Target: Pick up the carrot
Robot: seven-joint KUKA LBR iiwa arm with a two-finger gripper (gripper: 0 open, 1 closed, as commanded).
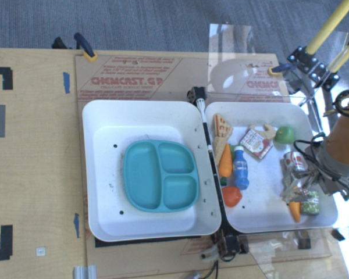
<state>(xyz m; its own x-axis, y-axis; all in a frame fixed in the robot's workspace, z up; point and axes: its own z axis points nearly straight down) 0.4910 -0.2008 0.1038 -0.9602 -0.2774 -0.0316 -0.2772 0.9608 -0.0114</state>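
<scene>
An orange carrot (225,160) lies lengthwise near the left wall of the right bin (267,222), between a waffle-patterned wedge (222,127) and a blue bottle (240,168). My gripper (295,190) hangs low over the right side of that bin, far to the right of this carrot. A small orange tapered piece (294,210) pokes out just below the gripper, beside a green-labelled item (310,205). The arm's wrist and cables hide whether this piece is held.
The right bin also holds a red tomato (231,196), a snack packet (256,143), a green round fruit (285,134) and a silver can (295,161). The left bin (99,156) carries a teal divided plate (160,175). A black divider (208,150) separates the bins.
</scene>
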